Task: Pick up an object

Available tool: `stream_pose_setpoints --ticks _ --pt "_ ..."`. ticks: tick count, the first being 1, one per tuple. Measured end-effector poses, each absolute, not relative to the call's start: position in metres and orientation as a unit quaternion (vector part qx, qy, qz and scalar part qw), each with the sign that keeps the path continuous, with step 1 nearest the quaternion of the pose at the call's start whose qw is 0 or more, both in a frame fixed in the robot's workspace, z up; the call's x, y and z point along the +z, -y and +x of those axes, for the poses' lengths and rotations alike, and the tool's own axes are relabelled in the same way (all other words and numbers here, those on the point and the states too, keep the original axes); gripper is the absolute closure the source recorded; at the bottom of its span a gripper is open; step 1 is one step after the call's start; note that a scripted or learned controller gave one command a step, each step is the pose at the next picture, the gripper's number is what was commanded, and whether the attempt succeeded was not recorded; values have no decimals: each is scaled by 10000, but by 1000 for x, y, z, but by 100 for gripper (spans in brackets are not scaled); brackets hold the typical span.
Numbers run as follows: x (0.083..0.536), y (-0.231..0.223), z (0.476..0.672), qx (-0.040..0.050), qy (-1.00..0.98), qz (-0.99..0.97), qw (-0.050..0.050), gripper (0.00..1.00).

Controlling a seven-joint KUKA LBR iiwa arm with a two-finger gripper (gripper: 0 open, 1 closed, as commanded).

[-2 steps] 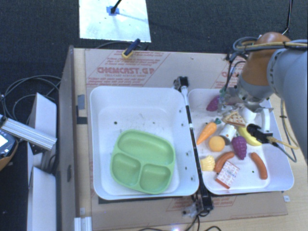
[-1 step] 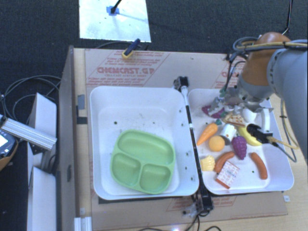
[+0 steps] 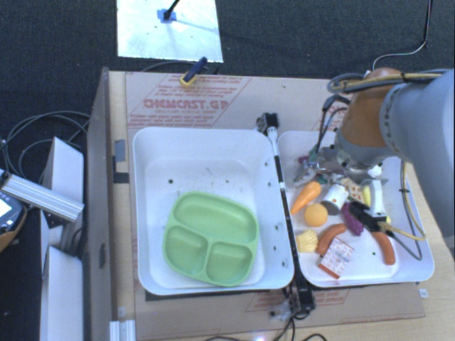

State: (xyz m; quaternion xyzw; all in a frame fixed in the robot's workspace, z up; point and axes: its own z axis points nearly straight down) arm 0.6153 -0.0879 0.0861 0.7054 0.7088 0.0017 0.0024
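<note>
My gripper (image 3: 318, 166) is down in the right bin (image 3: 419, 261), near its far left corner, below the orange band (image 3: 366, 116) of the arm. Just in front of it lies an orange carrot (image 3: 306, 196), with a round orange fruit (image 3: 316, 214) beside it. A purple eggplant (image 3: 353, 222), a brown sausage (image 3: 329, 239), a red sausage (image 3: 384, 247), a piece of yellow corn (image 3: 307, 242) and a red-and-white packet (image 3: 336, 257) lie further toward the front. I see nothing lifted off the bin floor.
The left bin (image 3: 153, 190) holds a green divided plate (image 3: 211, 237). A ridge (image 3: 281, 183) separates the two bins. Cables (image 3: 405, 226) trail over the right bin's right side. A yellow-and-blue tool (image 3: 193, 72) lies on the cardboard behind the bins.
</note>
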Motion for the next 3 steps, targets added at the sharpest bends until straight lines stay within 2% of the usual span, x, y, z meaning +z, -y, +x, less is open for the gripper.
stream_pose_setpoints --ticks 1,2,3 --pt "95 88 615 15 -7087 7055 14 100" --pt "191 40 597 19 -7089 7053 15 100" --pt "190 40 597 9 -7084 7058 7 0"
